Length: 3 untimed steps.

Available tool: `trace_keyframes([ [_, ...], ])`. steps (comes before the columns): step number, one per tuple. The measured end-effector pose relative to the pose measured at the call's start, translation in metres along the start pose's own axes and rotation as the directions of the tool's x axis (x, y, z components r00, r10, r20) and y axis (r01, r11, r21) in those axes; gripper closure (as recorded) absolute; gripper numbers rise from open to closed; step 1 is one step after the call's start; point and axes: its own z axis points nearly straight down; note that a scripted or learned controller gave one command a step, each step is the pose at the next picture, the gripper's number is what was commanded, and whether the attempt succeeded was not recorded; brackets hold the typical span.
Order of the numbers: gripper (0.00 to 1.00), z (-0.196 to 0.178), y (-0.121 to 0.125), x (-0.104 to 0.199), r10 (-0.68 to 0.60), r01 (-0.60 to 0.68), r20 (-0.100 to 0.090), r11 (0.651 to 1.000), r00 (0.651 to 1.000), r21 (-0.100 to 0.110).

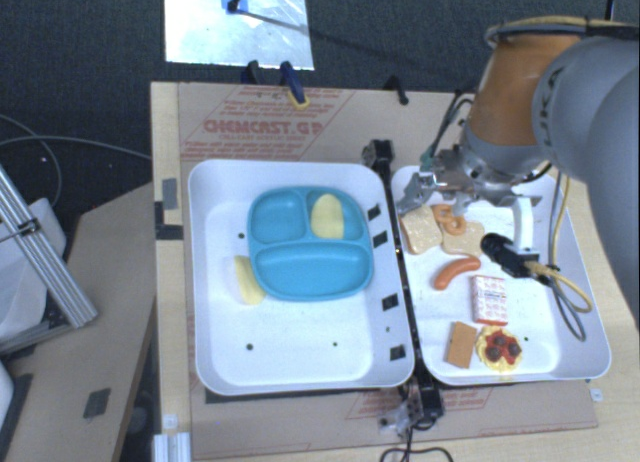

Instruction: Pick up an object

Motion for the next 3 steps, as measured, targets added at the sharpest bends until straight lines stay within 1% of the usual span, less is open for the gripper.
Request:
trace_keyframes([
  [1,0.0,0.0,0.049,0.081,-0.009,0.009,-0.002,1.0,1.0,-0.002],
  [2,0.0,-0.043,0.014,0.242,-0.017,0.017,-0.008,1.0,1.0,-0.001],
  [3,0.0,-0.166,-0.034,0.219,-0.005,0.005,-0.002,1.0,1.0,0.001],
])
